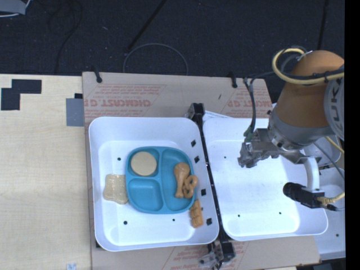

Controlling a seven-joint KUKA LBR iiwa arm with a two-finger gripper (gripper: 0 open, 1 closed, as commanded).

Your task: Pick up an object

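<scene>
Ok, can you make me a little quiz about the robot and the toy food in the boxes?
1. True or false: the blue tray sits in the left bin.
2. What lies in the tray's round compartment? A) a round tan disc B) a red apple C) a green cup
3. Fill in: the gripper is above the ____ bin.

Key: 1. True. 2. A; the twisty tan piece lies in the tray's right compartment instead. 3. Right, while a pale flat piece and a small orange-brown piece lie beside the tray in the left bin.
</scene>
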